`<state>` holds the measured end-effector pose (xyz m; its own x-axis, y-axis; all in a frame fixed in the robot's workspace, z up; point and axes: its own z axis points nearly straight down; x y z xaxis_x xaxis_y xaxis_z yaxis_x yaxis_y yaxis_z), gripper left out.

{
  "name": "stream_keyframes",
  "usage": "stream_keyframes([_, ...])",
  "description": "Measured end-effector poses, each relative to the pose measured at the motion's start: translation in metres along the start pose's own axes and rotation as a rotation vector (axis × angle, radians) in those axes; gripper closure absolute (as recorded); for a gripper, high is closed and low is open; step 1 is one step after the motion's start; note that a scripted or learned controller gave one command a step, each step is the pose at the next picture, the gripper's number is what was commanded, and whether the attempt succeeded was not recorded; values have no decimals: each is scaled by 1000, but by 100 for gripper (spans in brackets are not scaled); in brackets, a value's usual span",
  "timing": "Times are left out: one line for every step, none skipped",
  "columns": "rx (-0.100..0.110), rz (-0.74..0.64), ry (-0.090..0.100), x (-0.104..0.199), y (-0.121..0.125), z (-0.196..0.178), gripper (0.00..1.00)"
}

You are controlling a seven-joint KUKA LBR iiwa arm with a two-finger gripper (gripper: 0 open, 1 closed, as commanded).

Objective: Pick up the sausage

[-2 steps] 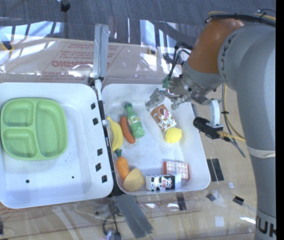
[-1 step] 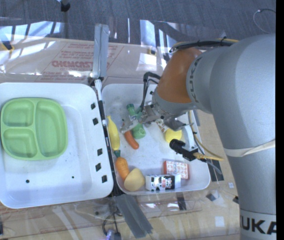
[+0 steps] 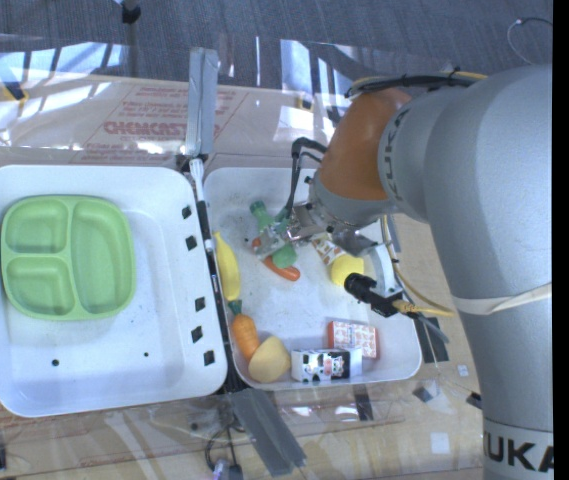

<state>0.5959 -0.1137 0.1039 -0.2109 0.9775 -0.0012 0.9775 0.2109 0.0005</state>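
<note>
Camera view: jaws (image 3: pixel 276 238) above sausage (image 3: pixel 286 271).

The desk (image 3: pixel 114 118) carries two white bins: one (image 3: pixel 264 308) lies right under the claw (image 3: pixel 282 236), the other (image 3: pixel 164 298) well off to its left.

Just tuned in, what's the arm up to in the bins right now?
The KUKA arm has reached into the right bin, its end effector low over a small cluster of toy food: an orange-red sausage-like piece and a green item. Nothing is visibly lifted. A banana, carrot and small cartons sit nearby. The left bin holds a green divided plate.
</note>
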Motion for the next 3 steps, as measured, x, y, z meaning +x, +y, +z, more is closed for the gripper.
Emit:
stream_keyframes([0, 0, 0, 0, 0, 0, 0])
stream_keyframes([-4, -4, -3, 0, 2, -13, 100])
stream_keyframes([-4, -4, -3, 0, 2, -13, 0])
